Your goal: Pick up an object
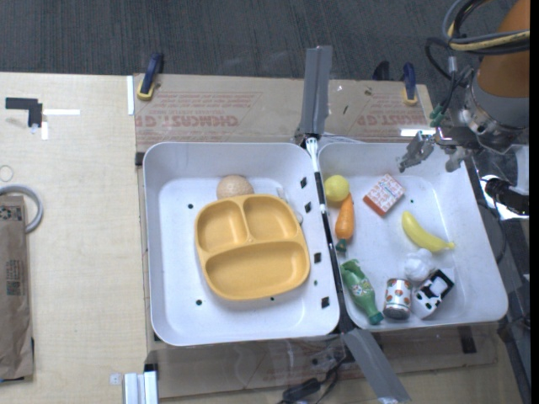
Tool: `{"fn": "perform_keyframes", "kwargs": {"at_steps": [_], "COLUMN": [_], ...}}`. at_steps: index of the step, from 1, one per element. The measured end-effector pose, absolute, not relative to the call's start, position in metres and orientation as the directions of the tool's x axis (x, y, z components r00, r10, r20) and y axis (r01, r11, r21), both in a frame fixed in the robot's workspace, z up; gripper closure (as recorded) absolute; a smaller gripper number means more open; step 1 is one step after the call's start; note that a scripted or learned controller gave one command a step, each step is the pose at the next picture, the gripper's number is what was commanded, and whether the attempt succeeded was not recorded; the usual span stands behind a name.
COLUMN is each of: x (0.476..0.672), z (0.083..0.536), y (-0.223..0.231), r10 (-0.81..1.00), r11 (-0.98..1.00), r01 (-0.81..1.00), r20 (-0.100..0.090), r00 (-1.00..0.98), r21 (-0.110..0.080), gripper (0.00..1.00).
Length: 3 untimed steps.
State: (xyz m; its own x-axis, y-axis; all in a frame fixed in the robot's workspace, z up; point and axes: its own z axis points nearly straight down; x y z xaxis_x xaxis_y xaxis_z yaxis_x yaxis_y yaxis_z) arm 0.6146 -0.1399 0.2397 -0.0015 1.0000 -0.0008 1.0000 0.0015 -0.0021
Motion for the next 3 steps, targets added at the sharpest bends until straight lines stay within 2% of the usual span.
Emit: {"fn": "perform_keyframes", "kwargs": {"at_steps": [1, 2, 3], "x": [0.574, 0.552, 0.552], "z": [0.202, 0.092, 0.101], "y": [-0.176, -0.193, -0.194], "r10": [0.985, 0.968, 0.969], "r11": [0.171, 0.252, 0.248], "r01": [0.985, 0.968, 0.969], "r20": [-0.001, -0.001, -0.002], "r00": [-0.171, -0.252, -0.248], "r21": [-0.001, 0.001, 0.001], "gripper": [0.00, 0.00, 1.00]}}
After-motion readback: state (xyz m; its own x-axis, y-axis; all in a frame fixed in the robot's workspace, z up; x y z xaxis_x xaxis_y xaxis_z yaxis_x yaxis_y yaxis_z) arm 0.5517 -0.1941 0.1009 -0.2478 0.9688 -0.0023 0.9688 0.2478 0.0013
